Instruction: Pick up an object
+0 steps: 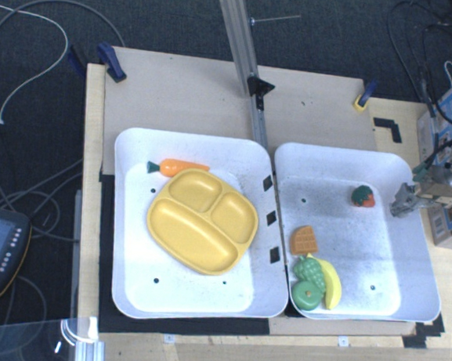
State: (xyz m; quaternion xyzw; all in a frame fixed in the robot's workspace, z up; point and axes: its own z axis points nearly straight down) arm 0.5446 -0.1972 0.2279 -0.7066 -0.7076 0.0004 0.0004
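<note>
In the right bin (407, 266) lie a small red fruit with a green top (363, 196) at the back, a brown toast slice (305, 240), a bunch of green grapes (308, 268), a yellow banana (330, 284) and a green apple (305, 295) at the front left corner. My gripper (407, 201) hangs over the right bin's right rim, a short way right of the red fruit, and holds nothing that I can see.
The left bin (129, 207) holds a yellow divided plate (203, 221) and an orange carrot (181, 166) behind it. A metal post (245, 52) rises behind the bins. Blue and yellow clamps mark the bench's back corners.
</note>
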